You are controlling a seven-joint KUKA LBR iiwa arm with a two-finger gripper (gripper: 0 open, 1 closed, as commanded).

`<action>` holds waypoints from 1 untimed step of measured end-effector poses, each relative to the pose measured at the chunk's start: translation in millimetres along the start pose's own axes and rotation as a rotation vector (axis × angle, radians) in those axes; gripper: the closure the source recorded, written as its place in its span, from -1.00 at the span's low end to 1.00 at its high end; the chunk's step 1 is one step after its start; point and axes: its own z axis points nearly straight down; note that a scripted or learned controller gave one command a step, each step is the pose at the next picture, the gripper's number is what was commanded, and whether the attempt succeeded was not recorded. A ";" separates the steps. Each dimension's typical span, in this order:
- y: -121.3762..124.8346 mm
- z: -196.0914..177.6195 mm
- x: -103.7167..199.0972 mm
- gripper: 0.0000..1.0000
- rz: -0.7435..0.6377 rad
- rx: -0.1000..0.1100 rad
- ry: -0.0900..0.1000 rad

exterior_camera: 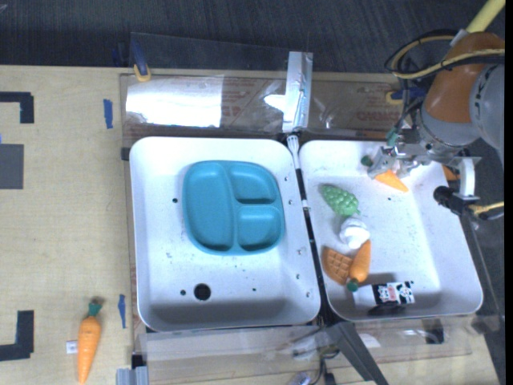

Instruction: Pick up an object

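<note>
- Gripper (390, 160) is seen low at the right bin's (449, 287) far corner, just beside an orange wedge (392, 181).
- Gripper state cannot be told; no grasp is confirmed.
- Wedge is judged not yet lifted; pickup and raise are left.

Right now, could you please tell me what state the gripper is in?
Gripper: cannot tell whether open or closed; it sits at the right bin's far side, right at an orange wedge-shaped toy.
</note>
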 end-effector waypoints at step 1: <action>13.6 -91.3 85.7 1.00 0.000 0.015 0.012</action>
